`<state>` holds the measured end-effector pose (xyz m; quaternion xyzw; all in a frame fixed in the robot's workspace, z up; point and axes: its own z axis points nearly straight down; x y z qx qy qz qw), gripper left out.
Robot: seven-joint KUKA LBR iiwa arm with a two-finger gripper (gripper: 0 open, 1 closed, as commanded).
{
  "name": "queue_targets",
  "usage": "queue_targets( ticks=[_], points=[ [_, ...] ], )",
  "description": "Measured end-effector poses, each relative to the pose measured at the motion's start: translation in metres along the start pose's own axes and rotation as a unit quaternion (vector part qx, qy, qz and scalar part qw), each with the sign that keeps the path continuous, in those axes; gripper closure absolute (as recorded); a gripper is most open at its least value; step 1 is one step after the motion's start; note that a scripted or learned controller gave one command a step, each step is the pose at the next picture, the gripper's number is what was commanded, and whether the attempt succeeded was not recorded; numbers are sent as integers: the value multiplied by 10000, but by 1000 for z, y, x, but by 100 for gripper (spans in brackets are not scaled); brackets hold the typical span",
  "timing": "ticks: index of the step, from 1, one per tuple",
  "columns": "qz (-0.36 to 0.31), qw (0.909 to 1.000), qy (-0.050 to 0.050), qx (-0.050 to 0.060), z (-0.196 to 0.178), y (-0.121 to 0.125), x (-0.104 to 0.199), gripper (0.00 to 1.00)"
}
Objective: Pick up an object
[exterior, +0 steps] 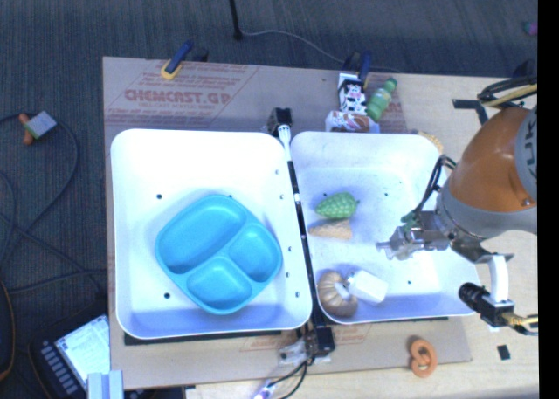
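The right bin (384,148) holds a green bumpy object (337,206), a tan wedge-shaped piece (331,230) just below it, a brown round object (333,292) at the front, and a white block (368,286) leaning against it. My gripper (400,244) hangs over the right half of this bin, to the right of the green and tan pieces and above the white block. I see nothing between its fingers. The grey arm with its orange band (494,170) reaches in from the right.
A blue three-compartment tray (218,251) lies in the left bin (140,161). Behind the right bin stand a small printed carton (350,102) and a green bottle (379,99). An orange ring (423,355) lies on the bench in front.
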<state>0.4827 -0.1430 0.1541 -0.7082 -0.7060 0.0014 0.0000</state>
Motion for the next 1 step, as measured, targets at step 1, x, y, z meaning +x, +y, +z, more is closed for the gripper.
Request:
queue_targets(
  ticks=[1],
  points=[
    [-15, 10000, 3, -12, -16, 49, -11, 100]
  ],
)
